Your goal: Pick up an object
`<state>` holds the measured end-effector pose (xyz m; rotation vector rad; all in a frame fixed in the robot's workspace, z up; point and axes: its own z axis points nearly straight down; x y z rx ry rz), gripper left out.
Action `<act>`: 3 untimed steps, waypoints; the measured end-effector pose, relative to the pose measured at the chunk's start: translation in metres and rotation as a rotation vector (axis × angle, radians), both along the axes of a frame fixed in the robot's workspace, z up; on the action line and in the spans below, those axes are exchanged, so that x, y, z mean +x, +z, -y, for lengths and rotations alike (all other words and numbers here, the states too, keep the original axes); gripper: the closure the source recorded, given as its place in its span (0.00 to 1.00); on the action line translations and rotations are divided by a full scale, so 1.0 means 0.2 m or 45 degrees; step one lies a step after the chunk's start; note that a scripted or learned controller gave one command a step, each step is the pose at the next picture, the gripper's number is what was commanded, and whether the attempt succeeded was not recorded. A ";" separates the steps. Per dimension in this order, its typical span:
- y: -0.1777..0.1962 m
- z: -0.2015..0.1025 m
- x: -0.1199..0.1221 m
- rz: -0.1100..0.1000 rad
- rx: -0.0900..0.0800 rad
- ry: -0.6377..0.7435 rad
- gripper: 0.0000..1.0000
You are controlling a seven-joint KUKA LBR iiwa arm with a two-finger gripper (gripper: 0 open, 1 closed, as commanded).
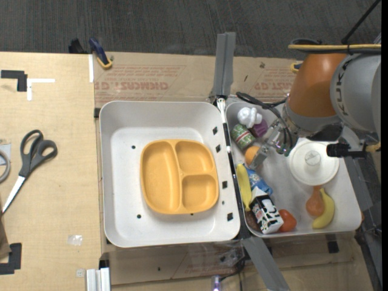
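My gripper (pixel 265 151) hangs low in the right bin (pixel 351 223), in its upper left part. Its tip is right next to a small orange ball (pixel 251 155) and just below a green can (pixel 242 136); whether it touches either is unclear. A white figure (pixel 247 115) and a purple piece (pixel 260 127) lie behind it. Along the bin's left wall are a yellow strip (pixel 243 183), a blue packet (pixel 260 188) and a black-and-white carton (pixel 265 214). A red tomato (pixel 287 220), an orange fruit (pixel 314 204) and a banana (pixel 326 210) sit near the front.
The left bin (pixel 115 180) holds a yellow divided plate (pixel 179 176). A grey divider bar (pixel 223 65) runs between the bins. Scissors (pixel 29 156) lie on the wooden bench at the left. The arm's white disc (pixel 312 160) and orange band (pixel 316 83) overhang the right bin.
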<state>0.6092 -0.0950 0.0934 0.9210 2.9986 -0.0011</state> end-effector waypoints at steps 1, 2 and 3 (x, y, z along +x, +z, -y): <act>0.05 0.00 0.00 0.002 -0.002 0.004 1.00; 1.01 0.04 0.01 -0.002 0.001 -0.149 1.00; 0.82 -0.21 -0.24 -0.006 0.002 -0.098 1.00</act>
